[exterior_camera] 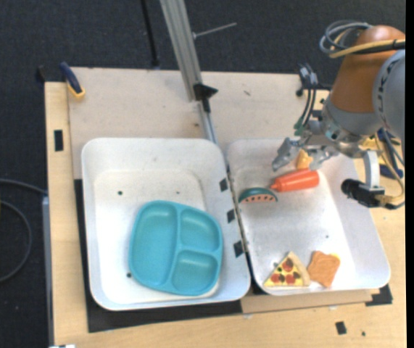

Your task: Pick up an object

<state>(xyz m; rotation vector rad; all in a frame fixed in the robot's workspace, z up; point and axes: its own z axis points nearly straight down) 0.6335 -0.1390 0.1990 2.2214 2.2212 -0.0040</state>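
The carrot (295, 181) lies in the right bin (352, 259) at 12 o'clock; the gripper (299, 158), fingers spread (nothing between them), is best lowered astride it, then closed.

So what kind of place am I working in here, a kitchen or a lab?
Most likely a robot lab test bench, not a kitchen. Two shallow white bins sit on a plywood bench top, an aluminium post rises behind them, and the food is toy: a carrot and a pizza slice.
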